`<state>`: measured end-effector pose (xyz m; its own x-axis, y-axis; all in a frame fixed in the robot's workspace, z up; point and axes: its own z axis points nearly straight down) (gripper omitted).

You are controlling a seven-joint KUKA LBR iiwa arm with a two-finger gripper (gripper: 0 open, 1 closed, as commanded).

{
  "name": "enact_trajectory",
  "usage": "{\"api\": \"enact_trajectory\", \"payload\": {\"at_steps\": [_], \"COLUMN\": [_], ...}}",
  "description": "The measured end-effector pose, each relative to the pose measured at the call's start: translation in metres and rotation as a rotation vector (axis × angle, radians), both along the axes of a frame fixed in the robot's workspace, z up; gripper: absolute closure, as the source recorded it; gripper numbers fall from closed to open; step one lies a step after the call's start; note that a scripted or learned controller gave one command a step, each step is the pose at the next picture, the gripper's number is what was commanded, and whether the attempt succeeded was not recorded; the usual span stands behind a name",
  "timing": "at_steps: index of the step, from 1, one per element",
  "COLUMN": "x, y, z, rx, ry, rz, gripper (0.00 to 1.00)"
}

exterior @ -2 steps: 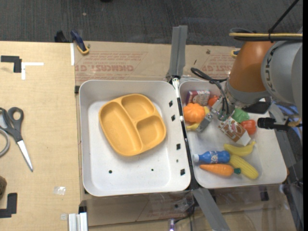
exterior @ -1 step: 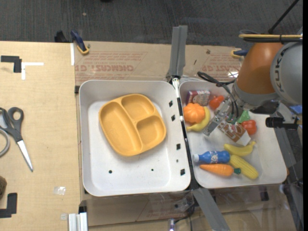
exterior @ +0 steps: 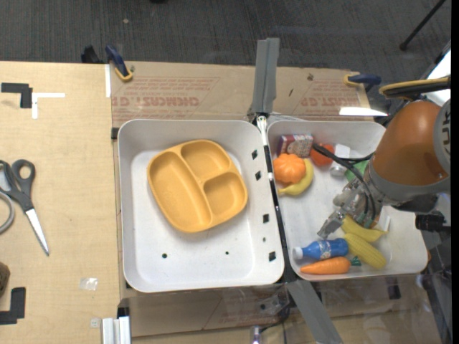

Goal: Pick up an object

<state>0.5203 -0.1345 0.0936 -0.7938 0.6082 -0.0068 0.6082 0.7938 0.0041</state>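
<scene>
The right bin holds several toy foods: an orange resting on a banana, a small red-and-white box, a red tomato-like piece, a blue bottle, a carrot and a yellow corn cob. My gripper hangs low in this bin, just above the corn cob and the blue bottle. Its fingers point down-left and nothing shows between them.
The left bin carries a yellow divided plate. Scissors lie on the bench at far left. Clamps sit on the cardboard behind the bins. A grey bar stands between the bins at the back.
</scene>
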Motion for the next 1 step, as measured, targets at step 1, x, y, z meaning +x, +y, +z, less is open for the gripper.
{"api": "enact_trajectory", "payload": {"at_steps": [1], "x": [0.0005], "y": [-0.0002], "z": [0.0086], "rx": [0.000], "ry": [-0.001], "rz": [-0.001], "gripper": [1.00]}}
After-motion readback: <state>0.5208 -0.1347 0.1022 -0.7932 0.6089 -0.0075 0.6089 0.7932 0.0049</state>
